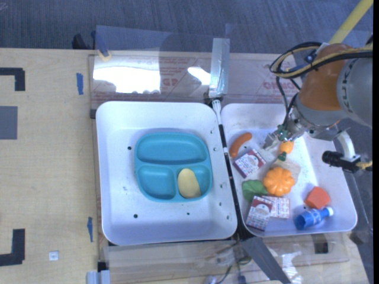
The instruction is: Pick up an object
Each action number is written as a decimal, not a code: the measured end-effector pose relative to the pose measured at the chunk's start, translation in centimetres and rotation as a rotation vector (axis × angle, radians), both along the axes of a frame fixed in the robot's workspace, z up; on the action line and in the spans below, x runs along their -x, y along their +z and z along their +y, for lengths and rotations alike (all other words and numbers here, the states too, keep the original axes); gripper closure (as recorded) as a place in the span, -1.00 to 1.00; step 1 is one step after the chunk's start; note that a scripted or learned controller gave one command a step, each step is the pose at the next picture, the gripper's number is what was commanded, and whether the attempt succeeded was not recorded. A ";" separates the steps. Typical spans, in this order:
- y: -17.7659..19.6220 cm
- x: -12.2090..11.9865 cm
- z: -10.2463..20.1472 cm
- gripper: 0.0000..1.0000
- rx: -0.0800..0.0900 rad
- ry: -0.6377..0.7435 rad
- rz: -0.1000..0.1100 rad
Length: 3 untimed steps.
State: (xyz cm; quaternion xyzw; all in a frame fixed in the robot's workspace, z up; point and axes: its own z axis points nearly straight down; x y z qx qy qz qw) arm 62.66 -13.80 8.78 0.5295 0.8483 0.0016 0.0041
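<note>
Objects to pick: a heap of small things in the right bin point(348, 218), all lying loose on its floor.
Landmark: the orange pumpkin point(279, 181), near the middle of the right bin.
Blue tray point(172, 152): in the left bin point(112, 176), well left of the pumpkin; three compartments.
Yellow lemon-shaped piece point(189, 183): in the tray's lower right compartment, long axis running up and down the view.
Orange sausage-shaped piece point(240, 144): up and left of the pumpkin, by the bin's left wall, long axis slanting from lower left to upper right.
Upper packet point(249, 163): just left and above the pumpkin, lying flat, turned at a slant.
Green piece point(253, 187): touching the pumpkin's left side.
Lower packet point(265, 210): just below the pumpkin, flat.
Pincer point(283, 136): above the pumpkin, low over the bin's upper part; whether its tips are spread or pressed together I cannot tell.
Small orange piece point(285, 148): just below the pincer, above the pumpkin.
Orange-red block point(317, 197): right of the pumpkin.
Blue bottle point(312, 218): below right of the pumpkin, on its side, long axis slanting, cap end to the lower left.
Bench point(47, 176): pale wood, left of both bins.
</note>
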 end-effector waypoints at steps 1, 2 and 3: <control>-0.1 0.1 0.0 -1.00 -0.001 0.000 0.003; -0.1 0.1 0.0 -1.00 -0.001 0.000 0.003; -0.1 4.3 -5.0 -1.00 0.001 0.201 0.005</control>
